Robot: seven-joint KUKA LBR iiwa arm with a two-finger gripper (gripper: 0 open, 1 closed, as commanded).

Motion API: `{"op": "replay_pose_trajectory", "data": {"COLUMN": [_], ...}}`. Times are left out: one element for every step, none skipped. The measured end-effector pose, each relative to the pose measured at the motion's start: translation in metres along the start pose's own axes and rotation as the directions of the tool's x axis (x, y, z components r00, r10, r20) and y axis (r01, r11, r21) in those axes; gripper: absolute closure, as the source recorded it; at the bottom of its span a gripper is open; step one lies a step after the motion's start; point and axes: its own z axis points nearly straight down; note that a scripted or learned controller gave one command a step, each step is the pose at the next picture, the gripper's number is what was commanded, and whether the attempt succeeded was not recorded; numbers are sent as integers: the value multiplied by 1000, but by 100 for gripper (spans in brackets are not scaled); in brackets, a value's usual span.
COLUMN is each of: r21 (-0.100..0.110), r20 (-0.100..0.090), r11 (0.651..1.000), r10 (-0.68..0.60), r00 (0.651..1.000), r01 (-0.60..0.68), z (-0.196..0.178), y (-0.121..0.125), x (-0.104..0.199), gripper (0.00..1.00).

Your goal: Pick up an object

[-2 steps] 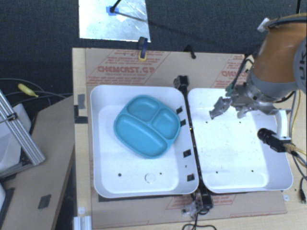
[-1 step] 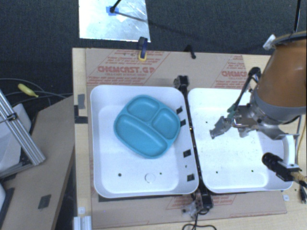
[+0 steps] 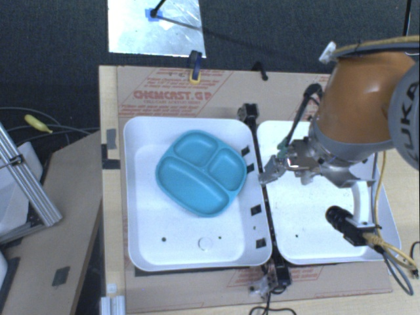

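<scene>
Evenly and brightly lit from above. Soft, faint shadows inside the white bins (image 3: 147,241). Strong glare on the foil sheet (image 3: 156,18) at top. Mild softness throughout; arm (image 3: 367,97) slightly blurred. Dark, underexposed surroundings.

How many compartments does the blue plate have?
3: on the blue plate in the left bin, one long compartment along its lower-left side, two smaller ones along its upper-right side.

Blue divided plate (image 3: 200,172) in left bin (image 3: 141,241), pincer (image 3: 270,173) over right bin (image 3: 315,241)
</scene>
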Motion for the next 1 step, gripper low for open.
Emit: {"op": "replay_pose_trajectory", "data": {"r21": [-2], "r20": [-1], "r11": [1000], "r10": [1], "r00": [1000], "r01": [-1], "z": [-42], "y": [1], "x": [53], "gripper": [0]}}
